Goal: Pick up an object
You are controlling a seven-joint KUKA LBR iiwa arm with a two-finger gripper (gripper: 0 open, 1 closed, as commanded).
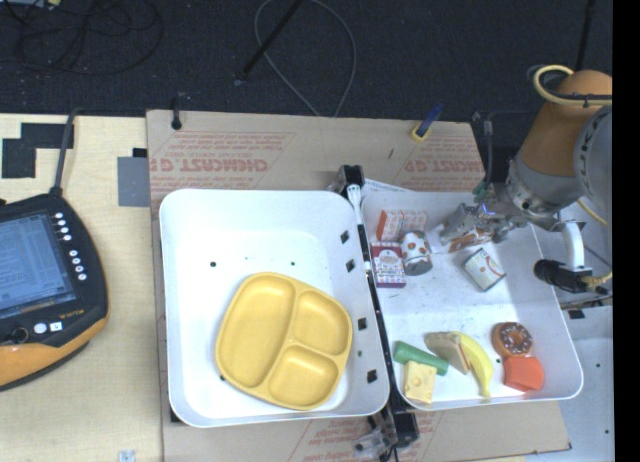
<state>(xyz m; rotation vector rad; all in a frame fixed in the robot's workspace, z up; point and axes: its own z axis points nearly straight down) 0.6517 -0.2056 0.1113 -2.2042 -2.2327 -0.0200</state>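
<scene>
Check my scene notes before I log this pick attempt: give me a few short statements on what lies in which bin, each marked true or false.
1. The yellow divided plate lies in the left bin. True.
2. The banana lies on the plate. False: it lies in the right bin.
3. The doughnut sits just above the orange block in the picture. True.
4. The gripper hangs over the left bin. False: it is over the right bin's far edge.
</scene>
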